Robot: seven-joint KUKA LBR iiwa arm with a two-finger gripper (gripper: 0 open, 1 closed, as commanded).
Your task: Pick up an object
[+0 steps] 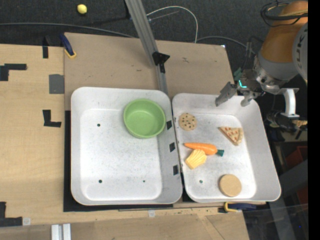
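My gripper (235, 98) hangs over the back right corner of the right bin (260, 134), fingers spread open and nothing between them. Below it in that bin lie a brown cookie (187, 121), a triangular pizza slice (231, 134), an orange carrot (201, 147), a yellow ridged piece (196, 159) and a round tan biscuit (230, 185). The pizza slice is the nearest item, a short way toward the front of the gripper. A green bowl (144, 118) sits in the left bin (90, 149) near its back right corner.
A grey metal post (145, 29) slants down to the divider between the bins. A small yellow ball (82, 8) lies on the dark floor at the far back left. Cables loop behind the bench.
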